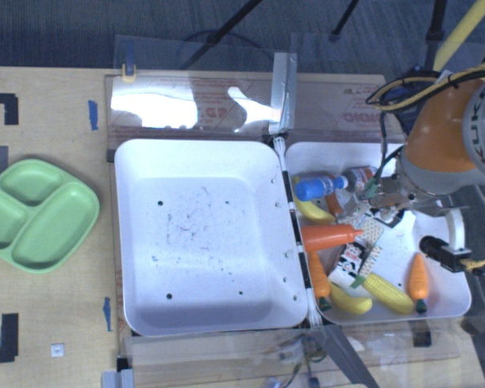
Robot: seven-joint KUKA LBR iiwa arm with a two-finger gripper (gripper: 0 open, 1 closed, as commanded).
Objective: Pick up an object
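The right bin (pixel 457 301) holds a pile of toy food. A blue bottle (pixel 314 188) lies at its far left, with a yellow banana (pixel 313 211) just below it. An orange carrot (pixel 331 235) lies across the middle, and a second carrot (pixel 318 277) runs along the left wall. A black-and-white patterned box (pixel 354 259) sits in the centre. A corn cob (pixel 388 293), another banana (pixel 350 301) and a small carrot (pixel 419 276) lie near the front. My gripper (pixel 374 203) hangs low over the pile, between the bottle and the patterned box.
The left bin (pixel 145 168) stands beside the right one, sharing a raised divider (pixel 295 233). A green divided plate (pixel 37 214) rests on the bench at far left. The arm's orange band (pixel 440 136) and cables overhang the right bin's far corner.
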